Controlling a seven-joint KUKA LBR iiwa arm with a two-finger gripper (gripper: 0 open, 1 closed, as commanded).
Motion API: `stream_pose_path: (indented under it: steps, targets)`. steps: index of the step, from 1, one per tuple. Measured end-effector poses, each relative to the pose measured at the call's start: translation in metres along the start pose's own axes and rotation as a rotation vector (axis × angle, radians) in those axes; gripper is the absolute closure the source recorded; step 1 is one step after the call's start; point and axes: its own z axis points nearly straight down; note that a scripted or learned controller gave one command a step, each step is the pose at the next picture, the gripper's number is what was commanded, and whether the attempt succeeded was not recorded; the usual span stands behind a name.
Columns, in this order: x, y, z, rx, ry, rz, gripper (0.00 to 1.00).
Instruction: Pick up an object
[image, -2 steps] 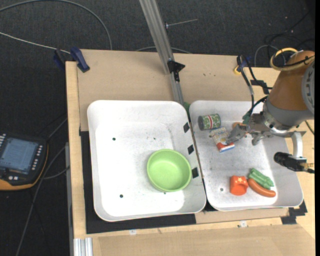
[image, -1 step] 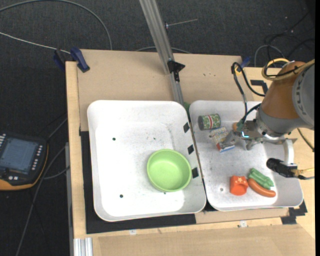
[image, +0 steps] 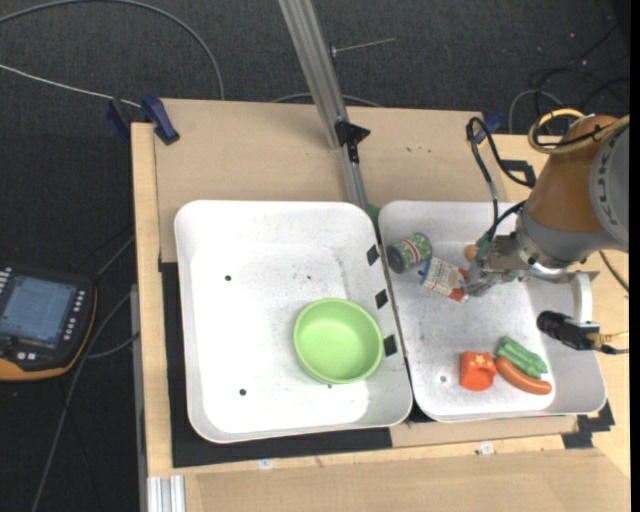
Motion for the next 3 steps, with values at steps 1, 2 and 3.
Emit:
stream_pose_path:
  steps: [1,2,3]
  targets:
    - [0.006,-0.004,-0.059,0.0,0.0,0.001,1.0]
    - [0.005,-0.001,-0.102,0.002,0.0,0.001,1.0]
    - [0.005,0.0,-0.139,0.002,0.0,0.001,1.0]
